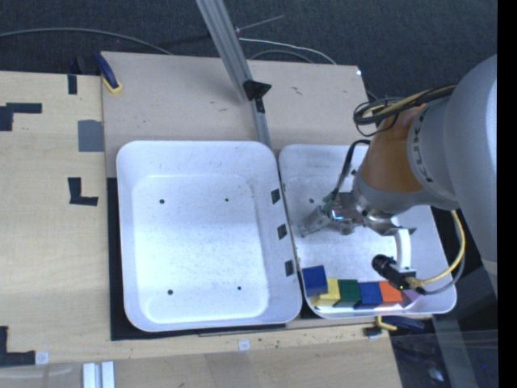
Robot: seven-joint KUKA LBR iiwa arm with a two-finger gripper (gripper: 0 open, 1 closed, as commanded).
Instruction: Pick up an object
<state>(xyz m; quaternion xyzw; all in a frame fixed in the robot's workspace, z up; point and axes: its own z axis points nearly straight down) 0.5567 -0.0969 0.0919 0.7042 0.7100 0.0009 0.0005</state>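
Note:
Several small coloured blocks lie in a row along the front wall of the right bin (420,217): a blue block (313,279), a yellow one (327,298), a green one (349,290), another blue one (370,294) and an orange one (390,293). My gripper (321,218) hangs low over the left middle of that bin, above its bare floor and behind the blocks. The grey arm and its orange band (388,164) reach in from the right and hide the bin's right half.
The left bin (194,233) lies beside the right one, their rims touching. A metal pole (230,47) slants up from the back of the bins. Cables run along the arm and over the right bin's front corner.

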